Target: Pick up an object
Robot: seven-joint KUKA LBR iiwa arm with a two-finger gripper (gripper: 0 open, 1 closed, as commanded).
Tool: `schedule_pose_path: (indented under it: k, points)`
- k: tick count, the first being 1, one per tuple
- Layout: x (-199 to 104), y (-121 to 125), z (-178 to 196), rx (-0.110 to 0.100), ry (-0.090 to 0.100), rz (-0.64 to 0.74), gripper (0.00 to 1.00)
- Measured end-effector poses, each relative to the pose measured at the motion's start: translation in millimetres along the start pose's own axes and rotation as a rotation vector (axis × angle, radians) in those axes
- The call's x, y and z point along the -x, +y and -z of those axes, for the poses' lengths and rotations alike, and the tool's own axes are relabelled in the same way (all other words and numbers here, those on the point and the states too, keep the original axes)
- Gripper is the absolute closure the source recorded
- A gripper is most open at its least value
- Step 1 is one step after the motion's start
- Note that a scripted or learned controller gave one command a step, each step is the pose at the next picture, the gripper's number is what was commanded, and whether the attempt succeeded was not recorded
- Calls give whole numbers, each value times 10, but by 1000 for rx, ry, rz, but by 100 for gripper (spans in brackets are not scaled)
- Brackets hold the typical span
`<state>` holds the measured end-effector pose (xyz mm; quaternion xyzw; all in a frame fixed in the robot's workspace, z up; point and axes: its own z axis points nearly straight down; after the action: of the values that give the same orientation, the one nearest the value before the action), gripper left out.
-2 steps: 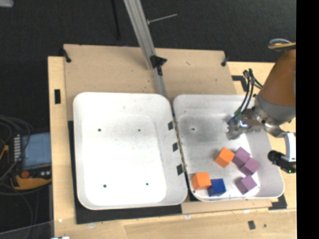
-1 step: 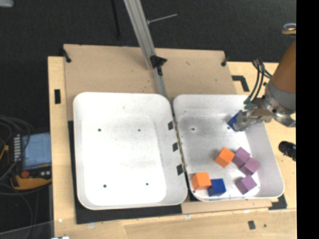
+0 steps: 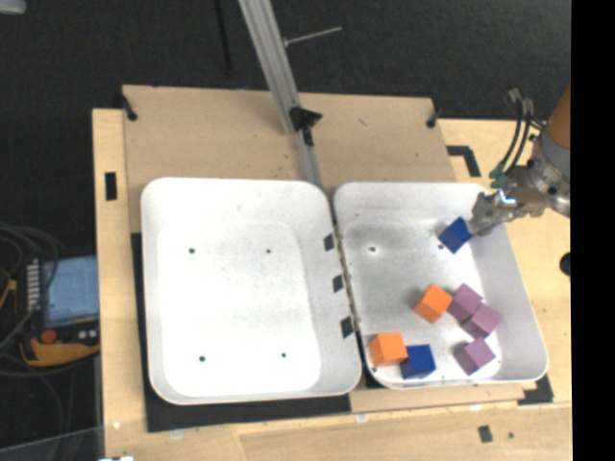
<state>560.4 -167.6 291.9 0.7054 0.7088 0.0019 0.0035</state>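
The hand [image 3: 488, 209] hangs over the right bin's [image 3: 384, 214] far right rim, its arm cut off at the picture's edge. Whether it is released or clenched cannot be told; it is small and blurred. A blue cube [image 3: 455, 234] lies just beside it, to its lower left; whether they touch is unclear. Nearer the camera lie an orange cube [image 3: 433, 303], three purple cubes [image 3: 473, 327], another orange [image 3: 388, 348] and another blue [image 3: 418, 360]. The left bin [image 3: 240, 286] sits well apart.
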Motion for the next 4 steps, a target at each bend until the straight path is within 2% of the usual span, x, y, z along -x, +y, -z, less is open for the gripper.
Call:
schedule_pose_path:
  k: [1,4]
  points:
    - [-495,-105,27,-6,2,1,100]
    - [-2074,-218,-473,-9,3,2,100]
